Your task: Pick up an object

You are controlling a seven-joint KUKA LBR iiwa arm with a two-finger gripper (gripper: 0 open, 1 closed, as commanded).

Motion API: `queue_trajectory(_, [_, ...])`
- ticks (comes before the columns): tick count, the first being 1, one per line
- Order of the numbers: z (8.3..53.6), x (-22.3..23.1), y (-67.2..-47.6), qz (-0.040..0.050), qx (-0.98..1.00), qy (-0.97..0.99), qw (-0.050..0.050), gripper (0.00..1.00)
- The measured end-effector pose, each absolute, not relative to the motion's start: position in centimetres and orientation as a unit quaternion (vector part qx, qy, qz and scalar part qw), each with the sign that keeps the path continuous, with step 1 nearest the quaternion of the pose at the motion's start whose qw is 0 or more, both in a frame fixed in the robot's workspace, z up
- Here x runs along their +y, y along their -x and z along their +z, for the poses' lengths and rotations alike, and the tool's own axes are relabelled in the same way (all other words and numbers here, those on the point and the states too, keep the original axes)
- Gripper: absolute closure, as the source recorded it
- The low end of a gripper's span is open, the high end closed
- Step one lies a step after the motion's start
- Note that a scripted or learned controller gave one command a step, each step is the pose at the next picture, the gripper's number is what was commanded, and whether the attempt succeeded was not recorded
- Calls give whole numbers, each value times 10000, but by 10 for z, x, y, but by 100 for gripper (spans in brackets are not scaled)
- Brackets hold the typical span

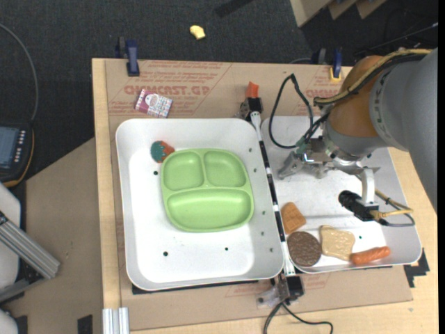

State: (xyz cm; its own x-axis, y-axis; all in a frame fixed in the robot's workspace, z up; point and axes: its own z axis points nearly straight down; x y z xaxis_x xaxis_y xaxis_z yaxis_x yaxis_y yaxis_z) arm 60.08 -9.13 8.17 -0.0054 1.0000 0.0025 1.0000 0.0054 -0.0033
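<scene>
Sausage (370,256), orange-red, slender, slightly curved

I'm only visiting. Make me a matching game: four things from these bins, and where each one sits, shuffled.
Things: 1 green plate; 2 brown disc; 3 orange sausage; 4 small red-and-teal piece.
Places: A right bin, bottom-right corner; B left bin, middle; C right bin, bottom-left corner; D left bin, at the plate's top-left corner.
Pairs: 1-B, 2-C, 3-A, 4-D.
</scene>
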Motion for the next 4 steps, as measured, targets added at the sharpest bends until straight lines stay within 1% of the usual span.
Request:
queue_trajectory(1, [86,-122,-670,-18,-7080,7062,-40,0])
queue_trajectory(2, [93,-194,-666,0,-7054,7088,-31,0])
queue_trajectory(3, [87,-214,-668,-40,-7077,7064,84,0])
queue_trajectory(4, [86,-215,-668,-36,-7088,7054,98,0])
